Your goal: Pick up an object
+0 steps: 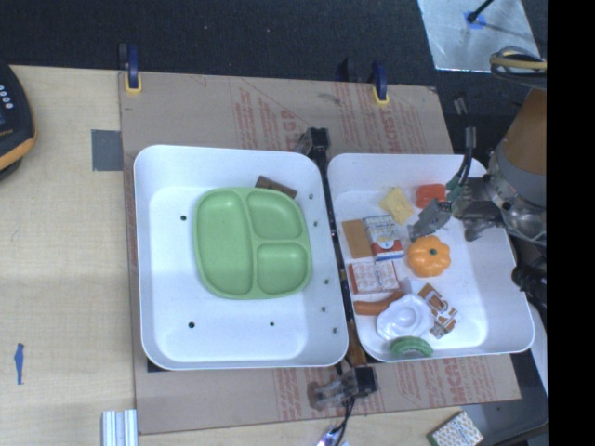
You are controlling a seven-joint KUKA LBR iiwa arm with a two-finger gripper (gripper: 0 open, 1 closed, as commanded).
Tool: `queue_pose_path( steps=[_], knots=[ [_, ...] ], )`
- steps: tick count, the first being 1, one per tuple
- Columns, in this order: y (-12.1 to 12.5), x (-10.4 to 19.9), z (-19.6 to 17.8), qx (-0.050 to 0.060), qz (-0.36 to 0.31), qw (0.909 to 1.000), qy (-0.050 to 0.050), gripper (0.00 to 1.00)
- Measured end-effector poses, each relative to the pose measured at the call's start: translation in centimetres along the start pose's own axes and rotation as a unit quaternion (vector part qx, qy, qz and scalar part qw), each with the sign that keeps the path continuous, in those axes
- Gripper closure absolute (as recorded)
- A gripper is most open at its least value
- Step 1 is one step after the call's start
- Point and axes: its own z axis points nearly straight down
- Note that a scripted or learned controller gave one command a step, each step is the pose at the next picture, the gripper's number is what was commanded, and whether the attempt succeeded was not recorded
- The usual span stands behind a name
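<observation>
The right bin (493, 291) holds several small items. An orange toy pumpkin (429, 256) sits near its middle. A yellow block (399, 204) and a red piece (429, 194) lie toward the back. My gripper (443, 231) reaches in from the right and hovers just behind and above the pumpkin. Its fingers (426, 221) are spread open with nothing between them. Left of the pumpkin lie a brown card (355, 238) and two printed packets (382, 231) (376, 274).
At the front of the right bin are a sausage (371, 306), a white cup (403, 317), a green lid (410, 347) and a brown snack packet (440, 309). The left bin (167, 323) holds a green divided plate (253, 242) with a brown item (276, 188) behind it.
</observation>
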Motion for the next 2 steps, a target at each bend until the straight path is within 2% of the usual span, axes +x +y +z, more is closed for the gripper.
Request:
queue_pose_path(
  steps=[1,2],
  knots=[
    [1.5,-3.6,12.1,0.004,0.001,1.0000,0.000,0.00],
    [4.1,-3.9,15.9,-0.005,0.001,1.0000,-0.003,0.00]
  ],
)
